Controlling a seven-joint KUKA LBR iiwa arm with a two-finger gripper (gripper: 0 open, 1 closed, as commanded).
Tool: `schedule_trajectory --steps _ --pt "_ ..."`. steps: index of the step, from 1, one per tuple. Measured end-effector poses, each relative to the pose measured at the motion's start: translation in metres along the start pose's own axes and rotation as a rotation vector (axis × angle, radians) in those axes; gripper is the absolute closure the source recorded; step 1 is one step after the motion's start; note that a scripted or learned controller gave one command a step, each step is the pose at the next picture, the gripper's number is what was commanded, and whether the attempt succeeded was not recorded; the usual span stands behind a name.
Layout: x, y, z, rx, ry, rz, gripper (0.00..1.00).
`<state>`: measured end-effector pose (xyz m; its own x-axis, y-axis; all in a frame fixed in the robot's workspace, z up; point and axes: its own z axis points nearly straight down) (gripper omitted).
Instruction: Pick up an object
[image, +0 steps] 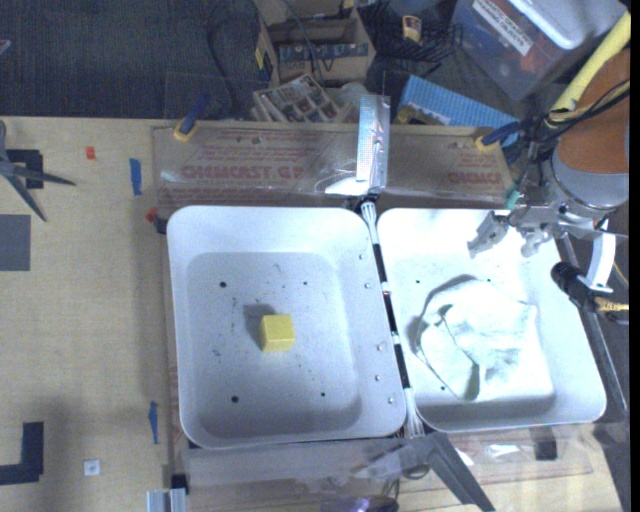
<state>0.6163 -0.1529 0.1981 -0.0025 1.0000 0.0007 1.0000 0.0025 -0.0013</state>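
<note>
Tabletop (80, 330): you have bare wood left of both bins.
Left bin (190, 240): open floor all round its one object.
Right bin (580, 400): clear crumpled plastic (480, 335) fills its middle.
Gripper (505, 232): hangs over the right bin's far edge; you cannot tell how the jaws stand.
Yellow block (278, 332): mid left bin, well clear of every wall.

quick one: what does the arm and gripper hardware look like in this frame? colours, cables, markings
The arm is grey with a broad orange band above the wrist. A yellow hose and dark cables run along it near the top right corner. The gripper is a pale metallic grey assembly with thin fingers, and a black-and-white part is mounted on its side. No markings are legible.
</note>
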Motion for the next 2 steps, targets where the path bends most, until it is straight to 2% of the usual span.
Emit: schedule_trajectory --steps 1,2 --pt "0.038 -0.046 0.108 -0.013 -0.003 -0.074 0.0" --pt "0.036 -0.044 0.097 -0.02 -0.004 -0.069 1.0"
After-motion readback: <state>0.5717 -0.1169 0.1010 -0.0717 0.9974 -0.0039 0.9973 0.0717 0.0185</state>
